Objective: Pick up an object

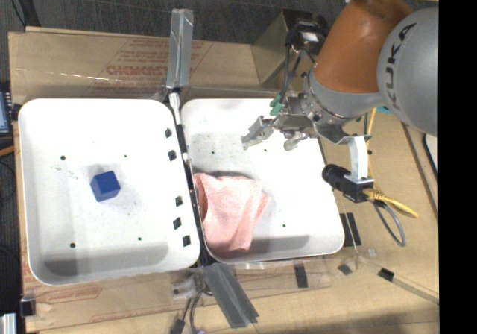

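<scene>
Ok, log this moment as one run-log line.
gripper: open, above right bin, holding nothing | pink cloth: right bin, by divider | blue cube: left bin | pick: not done

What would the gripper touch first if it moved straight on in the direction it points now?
Probably the bare floor of the right bin. The gripper points toward the view's left and downward, above the pink cloth; depth is unclear.
</scene>
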`<state>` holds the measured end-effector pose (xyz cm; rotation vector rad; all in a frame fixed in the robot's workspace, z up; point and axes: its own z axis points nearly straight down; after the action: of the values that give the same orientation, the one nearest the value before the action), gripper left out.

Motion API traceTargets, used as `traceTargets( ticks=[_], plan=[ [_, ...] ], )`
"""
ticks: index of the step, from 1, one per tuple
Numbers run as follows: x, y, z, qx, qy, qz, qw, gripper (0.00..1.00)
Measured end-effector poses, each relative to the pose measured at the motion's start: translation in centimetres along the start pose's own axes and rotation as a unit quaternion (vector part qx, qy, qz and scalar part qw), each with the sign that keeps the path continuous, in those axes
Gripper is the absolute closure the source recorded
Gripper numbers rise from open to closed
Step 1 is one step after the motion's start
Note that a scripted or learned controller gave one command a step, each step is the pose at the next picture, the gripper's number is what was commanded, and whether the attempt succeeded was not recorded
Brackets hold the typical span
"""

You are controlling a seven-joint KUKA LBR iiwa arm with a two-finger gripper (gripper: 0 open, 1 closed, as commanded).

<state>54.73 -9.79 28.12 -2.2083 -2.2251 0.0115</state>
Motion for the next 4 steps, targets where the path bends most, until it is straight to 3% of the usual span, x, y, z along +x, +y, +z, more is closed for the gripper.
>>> traceTargets(
  ticks=[1,2,3,4],
  plan=[
    [-5.8,0.8,11.5,0.0,0.001,-0.027,0.9996,0.0],
    [-9.1,-4.5,19.0,-0.005,0.001,-0.07,0.9975,0.0],
    [-3.1,-1.0,18.9,-0.006,0.0,-0.08,0.9968,0.0],
    [-0.3,4.0,19.0,-0.004,0.0,0.006,1.0,0.0]
  ],
)
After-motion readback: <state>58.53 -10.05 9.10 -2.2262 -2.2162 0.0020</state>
